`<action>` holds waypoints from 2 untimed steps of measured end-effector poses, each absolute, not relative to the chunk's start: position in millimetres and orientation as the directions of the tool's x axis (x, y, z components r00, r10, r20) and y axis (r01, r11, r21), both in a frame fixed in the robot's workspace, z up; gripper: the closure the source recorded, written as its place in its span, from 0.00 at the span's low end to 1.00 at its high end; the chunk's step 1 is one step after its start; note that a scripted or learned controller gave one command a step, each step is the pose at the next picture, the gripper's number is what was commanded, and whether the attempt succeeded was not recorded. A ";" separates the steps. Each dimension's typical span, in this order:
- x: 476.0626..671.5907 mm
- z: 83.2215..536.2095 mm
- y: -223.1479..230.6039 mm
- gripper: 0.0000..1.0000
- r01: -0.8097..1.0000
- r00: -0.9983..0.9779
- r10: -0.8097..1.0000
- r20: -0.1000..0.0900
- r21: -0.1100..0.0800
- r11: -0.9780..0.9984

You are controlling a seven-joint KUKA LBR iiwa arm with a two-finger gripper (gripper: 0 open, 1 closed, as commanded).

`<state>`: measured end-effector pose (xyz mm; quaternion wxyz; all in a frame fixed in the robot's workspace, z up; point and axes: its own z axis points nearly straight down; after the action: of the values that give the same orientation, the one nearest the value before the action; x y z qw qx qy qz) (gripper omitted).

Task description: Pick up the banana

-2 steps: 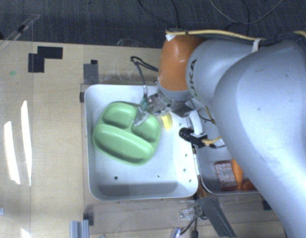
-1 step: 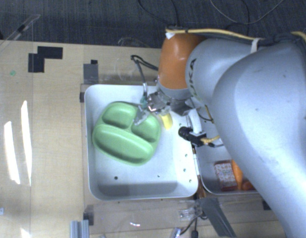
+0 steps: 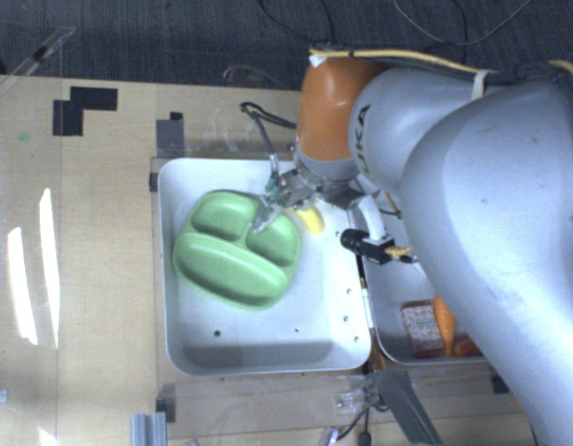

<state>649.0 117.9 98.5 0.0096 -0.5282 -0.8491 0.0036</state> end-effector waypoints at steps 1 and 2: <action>651.8 98.5 117.3 0.00 0.894 -0.448 0.894 0.011 -0.018 0.448; 652.0 105.6 126.5 1.00 0.890 -0.456 0.890 0.017 -0.008 0.456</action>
<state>652.0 126.5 105.6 0.0095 -0.5214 -0.8532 -0.0011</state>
